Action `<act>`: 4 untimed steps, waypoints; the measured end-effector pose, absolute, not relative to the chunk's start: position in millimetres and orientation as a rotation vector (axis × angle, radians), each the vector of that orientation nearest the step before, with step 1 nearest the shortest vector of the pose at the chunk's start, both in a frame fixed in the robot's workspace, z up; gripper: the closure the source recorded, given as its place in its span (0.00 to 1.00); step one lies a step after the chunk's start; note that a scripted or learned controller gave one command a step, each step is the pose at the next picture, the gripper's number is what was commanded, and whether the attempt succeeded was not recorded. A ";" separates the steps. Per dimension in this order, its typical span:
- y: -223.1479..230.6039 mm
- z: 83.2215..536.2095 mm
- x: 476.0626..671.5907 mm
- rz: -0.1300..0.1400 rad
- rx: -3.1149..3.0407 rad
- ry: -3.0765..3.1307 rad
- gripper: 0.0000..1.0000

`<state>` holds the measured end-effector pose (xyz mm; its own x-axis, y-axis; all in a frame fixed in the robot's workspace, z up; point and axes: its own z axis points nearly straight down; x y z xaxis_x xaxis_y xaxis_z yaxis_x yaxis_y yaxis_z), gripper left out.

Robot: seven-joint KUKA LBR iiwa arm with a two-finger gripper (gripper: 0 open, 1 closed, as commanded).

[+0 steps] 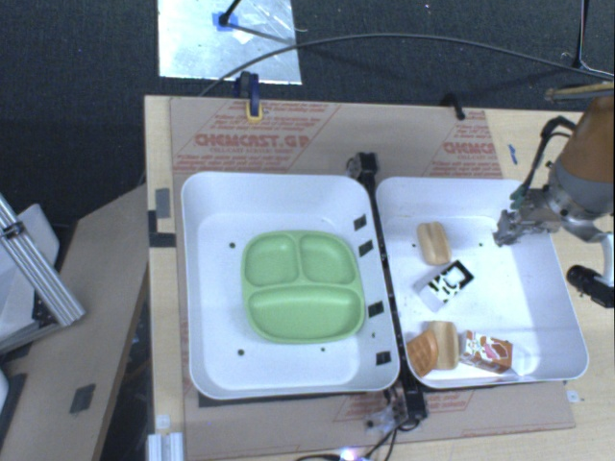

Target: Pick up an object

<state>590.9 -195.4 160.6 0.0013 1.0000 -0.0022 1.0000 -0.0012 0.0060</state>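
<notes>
Four things are seen in the right bin [567,339]: a tan bread-like piece [433,243] toward the far side, a black-and-white box [447,283] just in front of it near the bin's middle, a round brownish pastry-like item [431,348] at the near left corner, and a red-and-white snack packet [487,351] just beside that, to its right; pastry and packet look to be touching, though that is not certain. The gripper [508,227] is seen over the bin's far right part, well apart from all four; nothing is seen between its tips; whether they're apart or together can't be told. The arm [588,176] is seen coming in from the right w/ an orange band. In the left bin [207,257] a green divided plate [303,286] w/ three compartments is laid flat near the middle.
</notes>
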 end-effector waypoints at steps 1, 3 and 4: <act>-194.9 206.7 599.0 0.005 2.212 2.222 1.00; -141.3 253.3 593.5 0.003 2.211 2.232 1.00; -92.2 238.3 585.4 0.002 2.212 2.233 1.00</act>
